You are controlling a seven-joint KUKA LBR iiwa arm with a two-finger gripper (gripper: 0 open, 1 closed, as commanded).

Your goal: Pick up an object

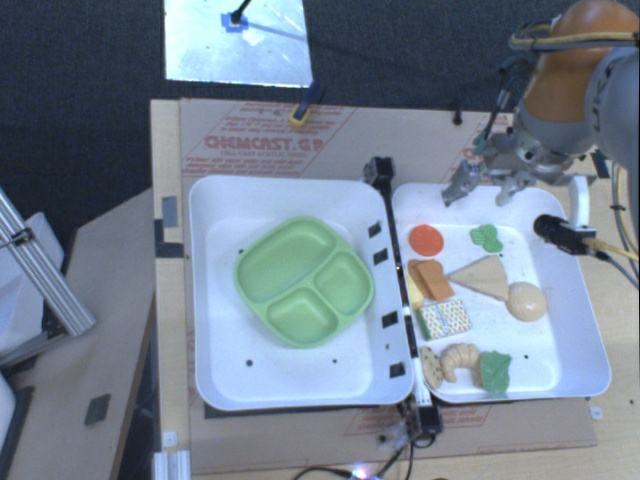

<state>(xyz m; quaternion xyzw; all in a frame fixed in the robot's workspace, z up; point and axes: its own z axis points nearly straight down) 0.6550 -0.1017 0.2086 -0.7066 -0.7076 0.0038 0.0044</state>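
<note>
My gripper hangs over the far edge of the right bin, its two fingers spread open with nothing between them. Below it in that bin lie a red disc, a small green leafy piece, an orange block, a tan wedge, a beige ball, a speckled square, a curled tan pastry, a round cracker and a green chunk. The red disc and small green piece are nearest the gripper.
The left bin holds a green divided plate. A black-clipped divider runs between the bins. A shiny metal sheet lies beyond the bench at the back.
</note>
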